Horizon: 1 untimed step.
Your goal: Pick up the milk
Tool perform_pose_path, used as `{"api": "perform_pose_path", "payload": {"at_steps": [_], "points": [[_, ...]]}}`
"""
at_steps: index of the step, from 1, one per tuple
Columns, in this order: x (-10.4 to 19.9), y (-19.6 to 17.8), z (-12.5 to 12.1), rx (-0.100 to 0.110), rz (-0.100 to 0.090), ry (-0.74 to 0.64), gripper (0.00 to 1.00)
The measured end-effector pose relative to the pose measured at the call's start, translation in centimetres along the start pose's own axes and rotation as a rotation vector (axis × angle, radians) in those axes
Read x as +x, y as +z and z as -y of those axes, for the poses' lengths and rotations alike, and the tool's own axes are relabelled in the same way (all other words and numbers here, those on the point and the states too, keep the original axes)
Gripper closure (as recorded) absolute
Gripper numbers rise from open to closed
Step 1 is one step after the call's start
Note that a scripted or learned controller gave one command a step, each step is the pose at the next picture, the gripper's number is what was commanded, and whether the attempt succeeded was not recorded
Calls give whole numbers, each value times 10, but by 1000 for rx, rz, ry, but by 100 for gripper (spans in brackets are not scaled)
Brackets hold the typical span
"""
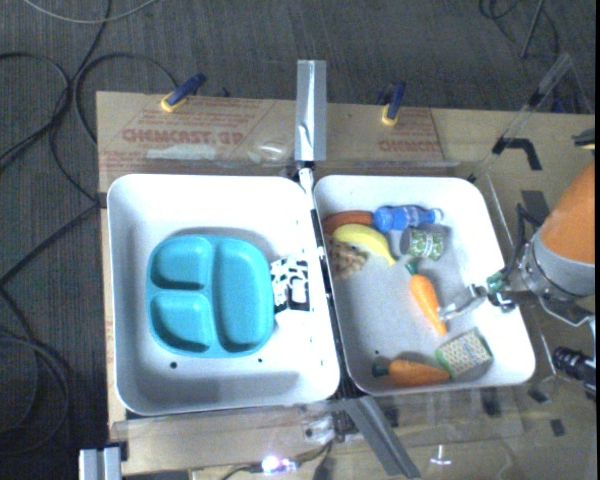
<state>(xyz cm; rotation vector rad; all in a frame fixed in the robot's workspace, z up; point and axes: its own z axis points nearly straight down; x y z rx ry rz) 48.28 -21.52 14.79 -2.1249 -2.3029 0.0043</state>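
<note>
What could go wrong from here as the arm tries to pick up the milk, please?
1. The black-and-white milk carton lies in the left white bin, wedged between the blue divided plate and the bin wall, leaving little finger room.
2. The gripper sits in the right white bin near an orange carrot, so it may grab the wrong item.

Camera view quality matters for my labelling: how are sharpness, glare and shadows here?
Camera view: soft and grainy overall; the black-and-white milk carton is blurred, its print unreadable; the tool is indistinct; mild glare on the white bin walls; a faint shadow along the blue tray.
</note>
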Motion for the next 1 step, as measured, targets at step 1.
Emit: {"api": "perform_pose_path", "payload": {"at_steps": [1], "points": [[55, 60, -7, -11, 8, -13, 0]]}}
